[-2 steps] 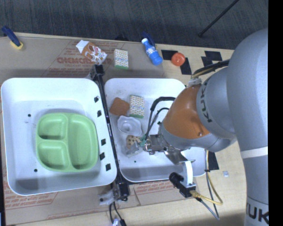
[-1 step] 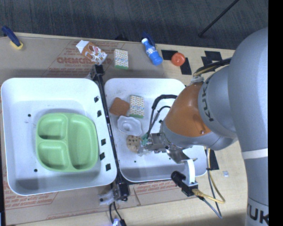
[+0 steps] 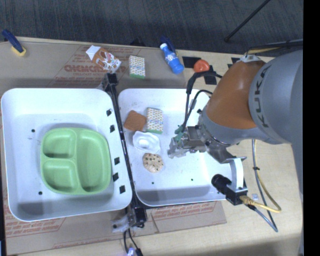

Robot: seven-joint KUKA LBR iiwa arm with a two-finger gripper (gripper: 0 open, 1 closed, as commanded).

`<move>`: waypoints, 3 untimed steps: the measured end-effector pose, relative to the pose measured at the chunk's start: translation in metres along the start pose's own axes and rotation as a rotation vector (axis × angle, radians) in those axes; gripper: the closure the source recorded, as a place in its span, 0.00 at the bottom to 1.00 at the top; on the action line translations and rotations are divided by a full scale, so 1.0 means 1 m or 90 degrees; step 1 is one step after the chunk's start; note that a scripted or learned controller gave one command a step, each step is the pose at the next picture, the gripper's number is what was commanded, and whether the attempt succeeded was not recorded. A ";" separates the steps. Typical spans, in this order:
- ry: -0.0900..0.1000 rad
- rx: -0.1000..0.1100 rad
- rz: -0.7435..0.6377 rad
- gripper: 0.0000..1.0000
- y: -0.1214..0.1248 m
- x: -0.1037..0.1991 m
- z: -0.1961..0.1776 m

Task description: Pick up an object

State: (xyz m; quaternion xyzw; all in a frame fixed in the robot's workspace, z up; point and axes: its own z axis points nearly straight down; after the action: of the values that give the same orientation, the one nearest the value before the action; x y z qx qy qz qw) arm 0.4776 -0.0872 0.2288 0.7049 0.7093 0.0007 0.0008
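The arm reaches over the right bin, and its claw hangs low beside a small cluster of things: a white cup, a round cookie, a brown slab and a patterned packet. Whether the claw is released or clenched cannot be told; nothing shows in its grip. This looks like the approach step. Next it needs to shift toward the cup or cookie, just beside it, descend and close. The green tray sits in the left bin.
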 end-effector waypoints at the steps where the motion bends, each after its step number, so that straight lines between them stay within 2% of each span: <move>1: 0.000 0.003 0.000 1.00 -0.002 -0.054 0.045; 3: 0.000 0.002 0.001 1.00 -0.002 -0.087 0.018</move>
State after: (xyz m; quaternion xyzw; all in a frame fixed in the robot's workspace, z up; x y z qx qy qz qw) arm 0.4764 -0.1737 0.2106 0.7056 0.7087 -0.0003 -0.0006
